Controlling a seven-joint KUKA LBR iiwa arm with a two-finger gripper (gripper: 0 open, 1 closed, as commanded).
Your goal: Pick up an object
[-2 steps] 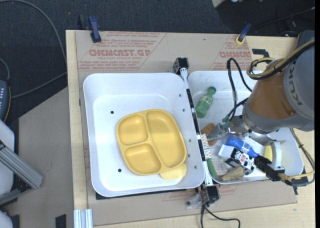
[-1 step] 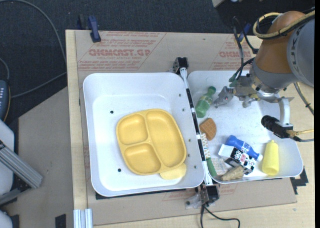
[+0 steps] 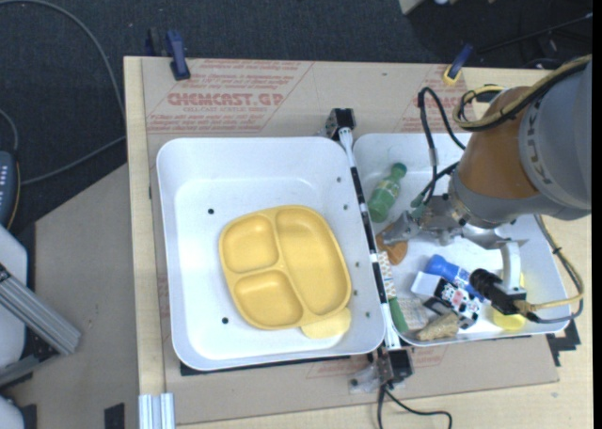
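The left bin [image 3: 188, 230] holds a yellow divided tray [image 3: 285, 265] lying flat, with a small yellow piece [image 3: 325, 326] peeking out at its near corner. Across the divider, the right bin [image 3: 550, 258] is crowded: a green bottle [image 3: 386, 192] lies near its left wall, an orange-brown piece [image 3: 398, 251] sits just below it, and a blue-and-white item [image 3: 440, 270], a black-and-white patterned item [image 3: 454, 300] and a tan lump [image 3: 435, 327] huddle toward the near edge. That clutter looks like the main risk: closing on one thing could nudge or catch its neighbour, and the round bottle would probably roll away. The gripper [image 3: 419, 222] hangs low between the bottle and the orange-brown piece, the arm [image 3: 527, 159] bent in from the right; I cannot tell how the jaws stand
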